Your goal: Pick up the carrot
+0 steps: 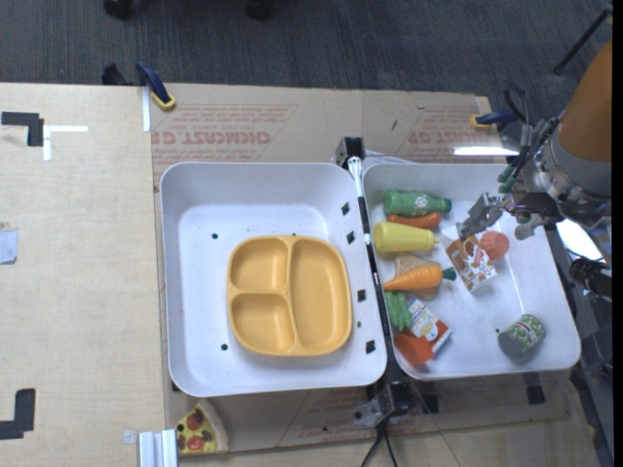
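Nearest the camera, at the front of the right bin [560, 353], a can [523, 336] stands in the right corner while a red-and-white packet [426, 323] lies against the left wall, green leaves [396, 308] showing just behind it. The carrot [417, 279] — the thing to be picked up — rests on its side just beyond, near the divider between the bins, green stub pointing right and orange tip pointing left; nothing touches it from above. Judged from this, the pick has not begun: the carrot is untouched on the bin floor. To its right sits a small carton [471, 262] with a red ball [494, 245] at its far corner. Farther back come a yellow bottle [401, 236], a thin red pepper [414, 220] and a green bottle [416, 202]. The pincer [482, 214] hangs over the back right of the bin, above the carton and well apart from the carrot; whether it is open or closed cannot be told, and nothing is seen in it. Left to do — travel left and forward, descend, close, lift. In the left bin [185, 290], a yellow plate [289, 295] sits alone.
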Robot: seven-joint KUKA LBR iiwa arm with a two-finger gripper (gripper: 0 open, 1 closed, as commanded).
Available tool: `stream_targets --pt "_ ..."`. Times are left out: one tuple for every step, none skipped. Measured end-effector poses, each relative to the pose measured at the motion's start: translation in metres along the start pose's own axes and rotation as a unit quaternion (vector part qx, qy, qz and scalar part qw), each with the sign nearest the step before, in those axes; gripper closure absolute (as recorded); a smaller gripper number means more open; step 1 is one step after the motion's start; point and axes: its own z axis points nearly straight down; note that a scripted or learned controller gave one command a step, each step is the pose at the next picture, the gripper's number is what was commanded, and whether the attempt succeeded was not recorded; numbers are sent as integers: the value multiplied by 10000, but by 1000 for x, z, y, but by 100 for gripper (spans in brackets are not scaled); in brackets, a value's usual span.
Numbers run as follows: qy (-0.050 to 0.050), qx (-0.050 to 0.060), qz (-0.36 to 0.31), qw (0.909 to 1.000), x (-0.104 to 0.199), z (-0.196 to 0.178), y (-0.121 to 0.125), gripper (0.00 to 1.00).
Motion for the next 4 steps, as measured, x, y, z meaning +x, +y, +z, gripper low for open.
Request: stream_targets --pt "3 3 -436 9990 31 81 4 0" --pt "7 -4 -426 9991 14 181 -27 0" --pt "4 3 321 9995 14 181 17 0" --pt "9 26 339 9994 13 173 16 100"
